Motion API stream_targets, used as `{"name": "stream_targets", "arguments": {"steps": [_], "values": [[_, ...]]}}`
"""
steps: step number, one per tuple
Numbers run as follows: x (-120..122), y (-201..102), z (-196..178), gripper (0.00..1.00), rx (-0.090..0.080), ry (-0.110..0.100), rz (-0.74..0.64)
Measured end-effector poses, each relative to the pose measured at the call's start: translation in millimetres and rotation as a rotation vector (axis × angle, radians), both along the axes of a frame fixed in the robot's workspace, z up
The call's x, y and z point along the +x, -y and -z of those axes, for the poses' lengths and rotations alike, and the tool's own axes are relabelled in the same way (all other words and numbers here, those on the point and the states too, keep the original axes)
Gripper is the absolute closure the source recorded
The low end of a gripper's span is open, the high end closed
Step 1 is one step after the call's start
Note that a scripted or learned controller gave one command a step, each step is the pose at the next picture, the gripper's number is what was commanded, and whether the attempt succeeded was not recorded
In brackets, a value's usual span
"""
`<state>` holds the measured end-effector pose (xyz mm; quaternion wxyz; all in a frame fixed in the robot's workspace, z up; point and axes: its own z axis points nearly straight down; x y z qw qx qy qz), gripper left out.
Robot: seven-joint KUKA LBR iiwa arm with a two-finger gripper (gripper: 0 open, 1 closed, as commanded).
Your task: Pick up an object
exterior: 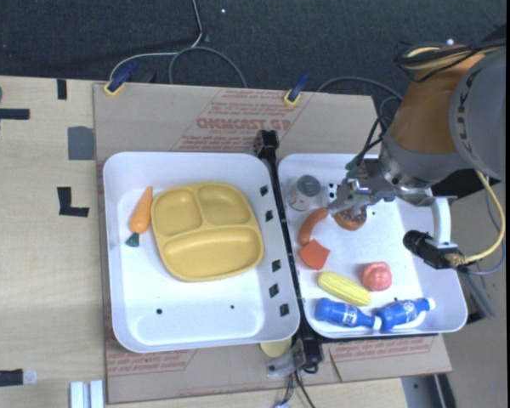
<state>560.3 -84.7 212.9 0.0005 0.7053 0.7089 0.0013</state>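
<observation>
Gripper [354, 201] poised low over a small brown object [350, 220] at the far side of the right bin [453, 308]; whether it is open or closed cannot be told. Left of it lies a sausage [312, 223], close by. A clean pick, by this reckoning, means descending straight and closing centred, clear of that neighbour.

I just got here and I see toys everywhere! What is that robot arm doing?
The robot arm is reaching into the right bin to pick up a toy. Its claw is low over a small brown thing near the back. Lying around it are a sausage, an orange block, corn, a red tomato and a blue bottle. The left bin has a yellow divided plate and a carrot.
</observation>
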Motion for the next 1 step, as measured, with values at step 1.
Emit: {"name": "stream_targets", "arguments": {"steps": [1], "values": [[13.3,-55.5,15.7,1.0,0.0,-0.005,-0.001]]}}
